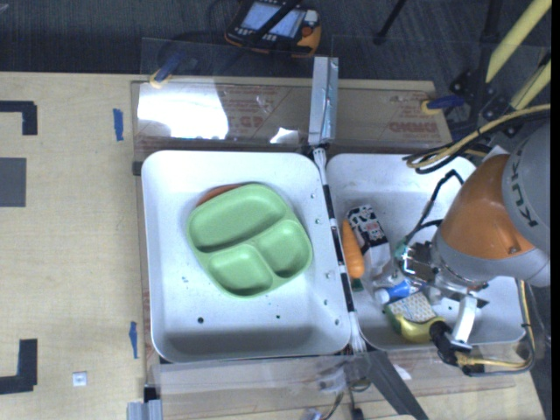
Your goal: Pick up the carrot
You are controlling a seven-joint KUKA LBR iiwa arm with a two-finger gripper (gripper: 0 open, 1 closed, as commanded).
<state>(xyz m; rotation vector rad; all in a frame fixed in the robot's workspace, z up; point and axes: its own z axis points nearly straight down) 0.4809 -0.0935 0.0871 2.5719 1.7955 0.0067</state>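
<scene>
1. The carrot (pixel 353 248) lies in the right bin (pixel 350 178), hard against its left wall, just beside the divider between the two bins.
2. Its long axis runs roughly from 12 to 6 o'clock, tilted slightly so that the lower end sits a little toward 5 o'clock. The lower end looks thicker and the upper end narrower, though the taper is hard to judge.
3. At about 1 o'clock from the carrot, very near it, sits a small black-and-white packet (pixel 367 226).
4. Toward 4 o'clock from the carrot lies a cluster of small items: a blue-and-white object (pixel 395 290), a mesh-textured piece (pixel 411 307) and a yellow object (pixel 415 327) below it.
5. The grey arm with its orange band (pixel 484 217) reaches in from 3 o'clock and hangs over the right half of the right bin.
6. The pincer (pixel 437 280) is over that cluster, apart from the carrot. I cannot tell how it is set, and nothing can be made out in its grip.
7. The left bin (pixel 166 178) carries a green divided tray (pixel 251 238), lying at a slant, with an orange-red edge (pixel 219 191) peeking out from under its upper left rim.
8. Both bins rest on the wooden bench (pixel 70 234).
</scene>
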